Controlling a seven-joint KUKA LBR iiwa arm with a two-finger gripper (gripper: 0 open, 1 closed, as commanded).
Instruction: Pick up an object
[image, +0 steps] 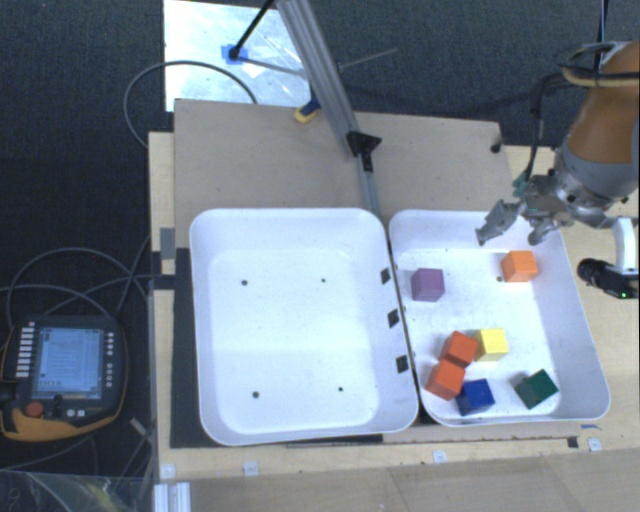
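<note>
Camera view, fixed above the bench, looks down at a slant on two shallow white bins set side by side. Left bin (215, 260): its floor shows only a few small dark dots. Right bin (590, 385): it contains seven blocks.

Block positions in the right bin:
- Purple block (428, 284): near the left wall, upper half.
- Orange block (519, 266): upper right area, well apart from the purple block.
- Second orange block (461, 348) and yellow block (492, 343): touching, at centre.
- Third orange block (446, 379): just below the second, touching the blue block (475, 396).
- Green block (537, 388): near the lower right corner.

Gripper (512, 228) state: the two fingers are spread apart, with nothing between them. The gripper is above the upper part of the right bin, just up and left of the upper orange block, apart from it. The arm (600, 140) enters from the right.

A handheld control pendant (62, 375) lies left of the bench.
</note>
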